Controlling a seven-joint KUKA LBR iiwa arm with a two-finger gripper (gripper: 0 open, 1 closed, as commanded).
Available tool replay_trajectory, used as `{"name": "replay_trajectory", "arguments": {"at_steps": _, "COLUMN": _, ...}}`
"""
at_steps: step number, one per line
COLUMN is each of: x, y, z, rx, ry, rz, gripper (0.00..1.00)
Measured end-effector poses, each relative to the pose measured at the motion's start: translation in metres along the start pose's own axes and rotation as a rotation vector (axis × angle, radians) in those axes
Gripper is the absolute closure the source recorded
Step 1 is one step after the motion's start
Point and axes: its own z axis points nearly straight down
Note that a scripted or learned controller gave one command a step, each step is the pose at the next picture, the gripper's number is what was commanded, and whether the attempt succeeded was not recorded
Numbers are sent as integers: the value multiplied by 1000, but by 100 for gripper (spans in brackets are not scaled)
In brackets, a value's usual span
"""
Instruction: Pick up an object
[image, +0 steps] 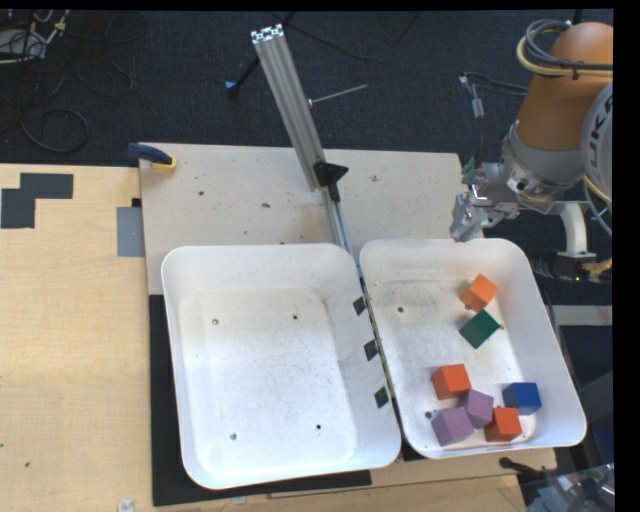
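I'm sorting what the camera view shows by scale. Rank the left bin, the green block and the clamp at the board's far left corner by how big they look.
1. left bin, by far the largest.
2. and 3. green block and clamp: these look about alike, and the clamp lies farther from the camera, so I won't rank them.

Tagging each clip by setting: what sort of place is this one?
Most likely a robotics lab bench set up for bin picking. Two shallow white bins, the left bin and the right bin, sit side by side, small coloured blocks lie in the right one, and a grey-and-orange arm reaches in beside loose cables.
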Motion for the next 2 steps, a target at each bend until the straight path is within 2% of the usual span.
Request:
{"name": "replay_trajectory", "arguments": {"at_steps": 1, "x": 51, "y": -20, "z": -4, "rx": 8, "ry": 3, "rz": -1, "gripper": 100}}
{"name": "replay_trajectory", "arguments": {"at_steps": 2, "x": 108, "y": -35, "z": 9, "rx": 10, "ry": 3, "rz": -2, "gripper": 100}}
